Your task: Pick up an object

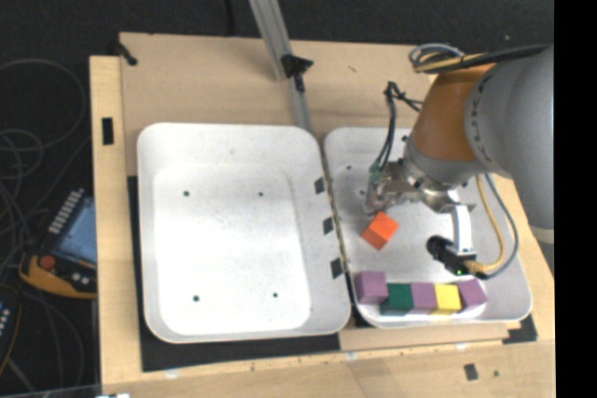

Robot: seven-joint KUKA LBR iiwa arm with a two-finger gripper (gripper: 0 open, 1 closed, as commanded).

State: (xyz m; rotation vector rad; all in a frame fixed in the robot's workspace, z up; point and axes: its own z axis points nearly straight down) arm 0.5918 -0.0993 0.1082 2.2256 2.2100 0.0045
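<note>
Reaching in from the right over the right-hand bin (347,154), grey arm (508,130) with orange band (443,116) above the wrist, gripper (382,200) lowered toward the bin's left half. Sitting just below the fingertips, tilted on a corner: orange block (379,231), close to the bin's inner wall. Possibly touching the fingertips at its upper edge, though too blurred there to be sure. Cannot tell whether the jaws stand open or closed; not seen pinched around the block.

Lined up along the near rim of the same bin, side by side and touching: purple block (371,285) at the left, then green block (399,297), a second purple block (424,295), yellow block (449,296), and a third purple block (472,292) at the right end. Well apart from the orange one, which lies between this row and the gripper.

Trailing beside the wrist: dark and yellow cables (499,242), with a black fitting (446,252) over the bin's right half.

Lying alongside to the left: left-hand bin (233,228), white, both bins resting on the wooden bench (205,75). Slanting down from the top toward the gap between the bins: a grey metal rail (266,5).
</note>
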